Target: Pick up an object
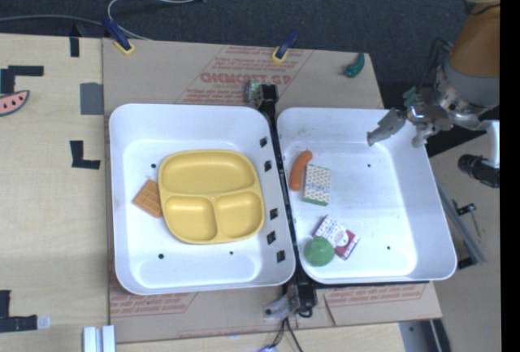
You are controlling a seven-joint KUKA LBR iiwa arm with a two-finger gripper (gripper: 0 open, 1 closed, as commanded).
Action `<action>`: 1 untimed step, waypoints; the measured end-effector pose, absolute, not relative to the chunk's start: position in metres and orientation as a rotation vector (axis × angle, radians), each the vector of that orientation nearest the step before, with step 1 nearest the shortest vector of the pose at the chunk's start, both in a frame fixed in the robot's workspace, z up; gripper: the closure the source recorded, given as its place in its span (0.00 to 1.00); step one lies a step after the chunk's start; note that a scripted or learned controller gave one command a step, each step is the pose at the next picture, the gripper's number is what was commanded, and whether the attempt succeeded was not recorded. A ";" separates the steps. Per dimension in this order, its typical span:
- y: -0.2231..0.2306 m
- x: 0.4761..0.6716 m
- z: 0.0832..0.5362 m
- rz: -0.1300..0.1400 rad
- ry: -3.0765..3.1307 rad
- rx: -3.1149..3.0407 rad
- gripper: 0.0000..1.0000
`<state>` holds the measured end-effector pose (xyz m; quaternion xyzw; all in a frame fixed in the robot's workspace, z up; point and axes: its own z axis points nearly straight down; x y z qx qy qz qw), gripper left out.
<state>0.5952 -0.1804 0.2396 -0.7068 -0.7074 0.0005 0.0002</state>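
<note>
Bright, even overhead light falls on the bench, washing the two white bins (341,273) almost to blankness, with soft grey shading only along their inner walls. The yellow tray (213,196) shows gentle shadow in its compartments. The dark floor at the far side stays dim. Shadows are faint and short. The picture is low in resolution and slightly soft, and the gripper (402,129) at the right looks blurred.
</note>
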 end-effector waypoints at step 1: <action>-0.121 0.587 0.097 -0.006 -2.225 -2.222 0.00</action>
